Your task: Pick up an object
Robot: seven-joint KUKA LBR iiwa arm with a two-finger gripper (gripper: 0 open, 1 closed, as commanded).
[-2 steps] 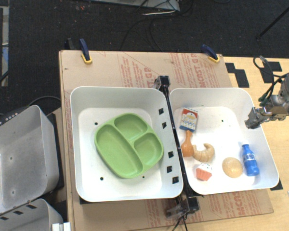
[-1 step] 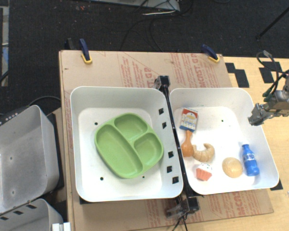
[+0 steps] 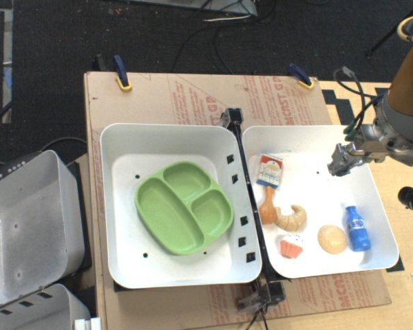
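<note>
**Lying loose in the right-hand bin**

Toy food sits in the right bin (image 3: 382,205): a blue bottle (image 3: 357,229), croissant (image 3: 292,217) and small carton (image 3: 270,170). The gripper (image 3: 341,160) hovers above; its grasp I cannot tell. The left bin (image 3: 117,184) holds a green divided plate (image 3: 184,207) on the cardboard-topped bench (image 3: 172,95), cables trailing over dark carpet (image 3: 55,26).

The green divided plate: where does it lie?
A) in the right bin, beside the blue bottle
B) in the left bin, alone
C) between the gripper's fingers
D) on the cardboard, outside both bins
B: the green divided plate lies flat on the floor of the left bin, with nothing else beside it.
</note>
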